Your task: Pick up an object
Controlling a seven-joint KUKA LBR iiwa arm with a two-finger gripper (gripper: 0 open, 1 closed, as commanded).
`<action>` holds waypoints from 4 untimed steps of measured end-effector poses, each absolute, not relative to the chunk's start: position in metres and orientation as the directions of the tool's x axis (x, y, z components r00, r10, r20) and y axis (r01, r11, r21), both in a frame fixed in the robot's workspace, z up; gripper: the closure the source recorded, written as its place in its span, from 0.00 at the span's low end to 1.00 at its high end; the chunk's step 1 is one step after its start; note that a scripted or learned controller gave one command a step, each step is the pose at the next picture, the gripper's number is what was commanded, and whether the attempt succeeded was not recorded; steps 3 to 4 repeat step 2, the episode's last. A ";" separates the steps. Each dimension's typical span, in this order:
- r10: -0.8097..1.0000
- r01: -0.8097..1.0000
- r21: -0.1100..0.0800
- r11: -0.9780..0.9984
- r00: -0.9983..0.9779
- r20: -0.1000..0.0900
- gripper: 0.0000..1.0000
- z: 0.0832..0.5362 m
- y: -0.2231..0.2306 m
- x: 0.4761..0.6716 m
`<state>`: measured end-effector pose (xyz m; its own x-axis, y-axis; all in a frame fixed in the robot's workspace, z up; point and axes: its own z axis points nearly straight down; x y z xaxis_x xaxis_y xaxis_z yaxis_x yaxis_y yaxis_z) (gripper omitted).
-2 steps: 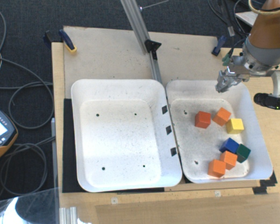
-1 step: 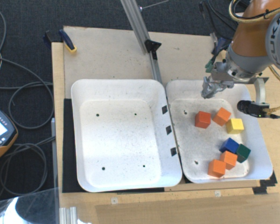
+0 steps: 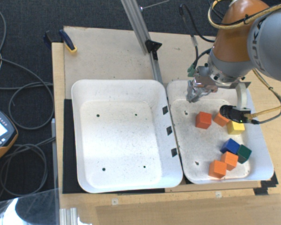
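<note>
Inside right bin [image 3: 253, 139], matte square-edged blocks [image 3: 203, 120], speckled white plastic

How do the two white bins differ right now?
The right bin holds a scatter of small blocks: orange, yellow, blue and green. The left bin shows just its speckled floor with a few dark dots. The gripper hangs over the far end of the right bin, while the left bin has nothing above it. The right bin also looks narrower in this view, partly hidden by the arm. Both are shallow, white and set side by side.
</note>
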<state>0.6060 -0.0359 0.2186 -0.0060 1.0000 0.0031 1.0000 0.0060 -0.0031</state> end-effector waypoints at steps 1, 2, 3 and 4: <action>1.000 1.000 -0.003 0.006 -0.006 0.003 1.00 0.220 0.009 0.589; 1.000 1.000 -0.003 0.008 -0.008 0.003 1.00 0.219 0.068 0.582; 1.000 1.000 -0.003 0.008 -0.008 0.003 1.00 0.219 0.068 0.582; 1.000 1.000 -0.003 0.008 -0.008 0.003 1.00 0.219 0.068 0.582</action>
